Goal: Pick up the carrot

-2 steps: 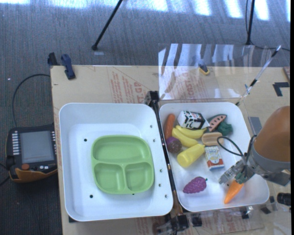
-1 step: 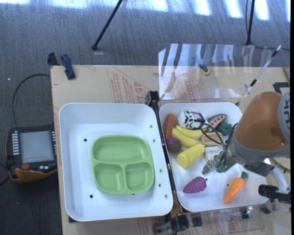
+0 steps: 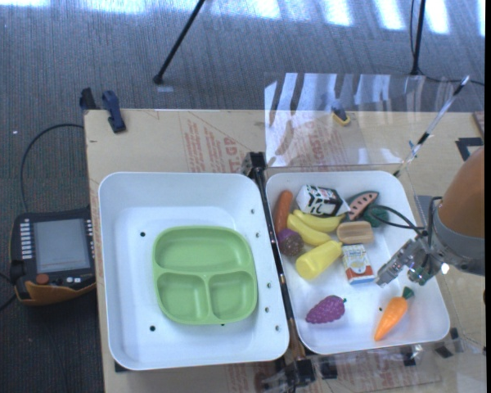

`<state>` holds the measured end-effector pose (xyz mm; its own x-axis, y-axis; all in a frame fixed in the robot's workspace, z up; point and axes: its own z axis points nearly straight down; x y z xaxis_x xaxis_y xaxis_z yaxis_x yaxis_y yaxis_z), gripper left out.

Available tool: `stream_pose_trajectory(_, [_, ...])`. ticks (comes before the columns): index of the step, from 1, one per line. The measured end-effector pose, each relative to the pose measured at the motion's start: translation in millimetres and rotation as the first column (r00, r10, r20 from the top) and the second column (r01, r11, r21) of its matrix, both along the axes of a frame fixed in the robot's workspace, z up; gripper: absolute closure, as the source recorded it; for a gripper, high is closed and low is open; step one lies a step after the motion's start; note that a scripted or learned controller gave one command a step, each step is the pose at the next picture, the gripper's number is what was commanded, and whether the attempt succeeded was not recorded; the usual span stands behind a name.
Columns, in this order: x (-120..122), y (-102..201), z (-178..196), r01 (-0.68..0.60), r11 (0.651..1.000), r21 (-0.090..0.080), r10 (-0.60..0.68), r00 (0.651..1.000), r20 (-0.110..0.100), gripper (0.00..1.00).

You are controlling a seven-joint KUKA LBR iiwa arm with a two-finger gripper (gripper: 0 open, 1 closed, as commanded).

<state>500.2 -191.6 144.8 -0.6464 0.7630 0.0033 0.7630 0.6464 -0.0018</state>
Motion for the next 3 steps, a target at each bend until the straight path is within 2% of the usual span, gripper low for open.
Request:
stream_pose_trajectory(1, [0.0, 1.1, -0.5, 0.001, 1.0, 0.002, -0.001, 1.0, -0.001, 0.0])
stream_pose_trajectory(2, [-24.8, -18.8, -61.5, 0.297, 0.955, 0.001, -0.297, 0.955, -0.005, 0.0])
stream_pose_trajectory(3, [-25.0, -17.8, -55.5, 0.301, 0.954, 0.004, -0.301, 0.954, -0.011, 1.0])
